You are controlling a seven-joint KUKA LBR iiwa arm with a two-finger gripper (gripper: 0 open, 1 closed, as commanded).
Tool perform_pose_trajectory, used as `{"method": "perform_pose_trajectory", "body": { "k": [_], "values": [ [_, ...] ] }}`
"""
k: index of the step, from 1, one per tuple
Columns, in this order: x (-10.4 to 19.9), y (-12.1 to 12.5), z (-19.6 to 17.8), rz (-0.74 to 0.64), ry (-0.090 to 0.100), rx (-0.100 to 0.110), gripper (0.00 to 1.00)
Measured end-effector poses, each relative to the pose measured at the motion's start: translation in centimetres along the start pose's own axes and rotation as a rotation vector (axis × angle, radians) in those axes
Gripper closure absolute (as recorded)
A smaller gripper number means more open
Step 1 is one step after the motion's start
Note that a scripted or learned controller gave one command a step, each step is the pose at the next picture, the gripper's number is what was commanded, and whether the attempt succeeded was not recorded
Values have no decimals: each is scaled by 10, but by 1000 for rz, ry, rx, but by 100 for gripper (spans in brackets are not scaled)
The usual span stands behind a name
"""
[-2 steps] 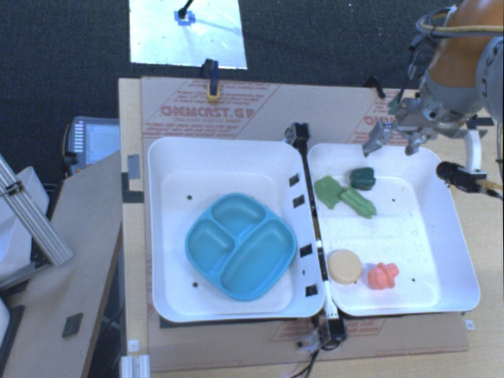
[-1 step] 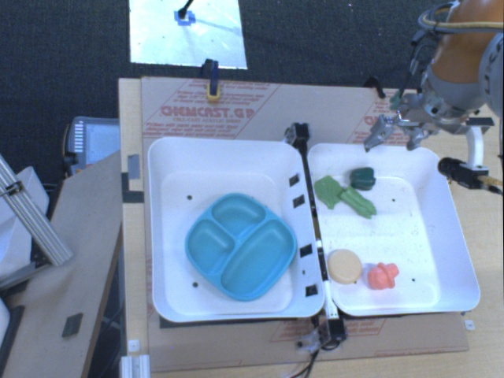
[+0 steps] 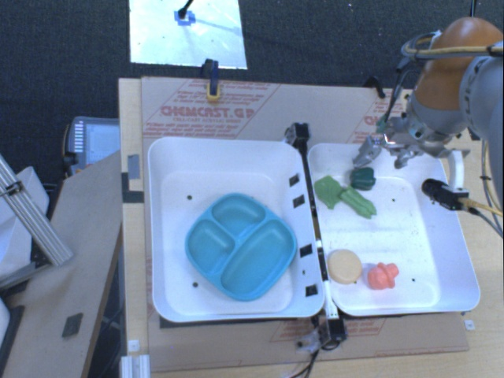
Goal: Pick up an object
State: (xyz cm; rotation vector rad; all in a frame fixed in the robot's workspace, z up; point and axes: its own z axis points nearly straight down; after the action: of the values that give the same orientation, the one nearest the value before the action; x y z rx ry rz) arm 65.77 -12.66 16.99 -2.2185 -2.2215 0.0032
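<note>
Your gripper (image 3: 383, 154) sits over the far edge of the right bin (image 3: 441, 235), its two fingers (image 3: 363, 153) spread apart with nothing between them. Just below and beside the fingertips lies a small dark green object (image 3: 363, 179), close to the gripper; you cannot tell from this angle whether a fingertip touches it. Next to it, toward the divider between the bins, a light green piece (image 3: 328, 190) and a second green piece (image 3: 358, 204) lie touching each other. Near the front of the same bin you have a round tan object (image 3: 344, 265) and, just beside it, a pink-orange toy (image 3: 383, 276). The left bin (image 3: 177, 172) holds a blue divided plate (image 3: 239, 245) lying flat. Both bins rest on a cardboard sheet (image 3: 260, 109) over the surface.
</note>
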Motion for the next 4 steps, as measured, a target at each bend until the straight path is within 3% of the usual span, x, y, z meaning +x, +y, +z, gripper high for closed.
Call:
{"method": "perform_pose_trajectory", "body": {
  "k": [2, 3, 4],
  "values": [
    [7, 7, 87, -4, 0, -3, 0],
    [6, 9, 73, -7, -1, -9, 100],
    [11, 10, 28, -5, 0, -10, 100]
  ]
}}
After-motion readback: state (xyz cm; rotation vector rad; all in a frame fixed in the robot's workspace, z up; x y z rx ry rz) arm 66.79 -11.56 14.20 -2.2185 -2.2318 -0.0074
